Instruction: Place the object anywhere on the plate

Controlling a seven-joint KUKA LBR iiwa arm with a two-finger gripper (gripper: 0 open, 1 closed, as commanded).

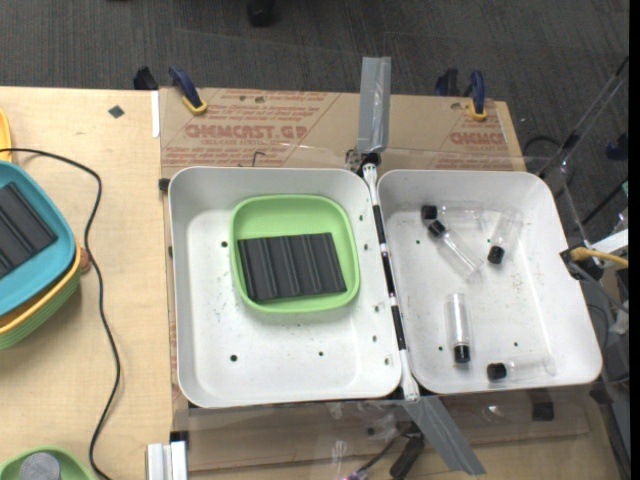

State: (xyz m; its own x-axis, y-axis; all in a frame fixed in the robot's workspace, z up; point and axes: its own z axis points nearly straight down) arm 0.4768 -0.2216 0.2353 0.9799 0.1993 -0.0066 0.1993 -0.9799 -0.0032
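**Entry: bench, top cam**

1. gripper – state can't be made out from this view; no position to relate objs to.
2. Task objs – clear vials w/ black caps, all loose on the right bin (560, 298) floor, none on the plate:
   - vial A (457, 320), lying roughly lengthwise, cap toward the near edge, centre-near part of the bin.
   - vial B (510, 371), lying against the near wall, cap pointing left.
   - vial C (498, 236), tilted, far-right area, cap at its near end.
   - vial D (452, 248), diagonal, far-left area; a second black cap (428, 211) just beside its far end, toward the far-left corner.
3. green plate (240, 268) – in the left bin (200, 348), far-centre, well apart from all vials; the bins' shared wall lies between.
4. dark ribbed block (295, 266) – resting flat on the plate, covering most of its floor.
5. cardboard sheet (260, 123) – under both bins, held at far edge by two clamps (187, 90).
6. teal dish stack (40, 258) – bench (80, 128) left edge; black cable (100, 298) runs beside it.
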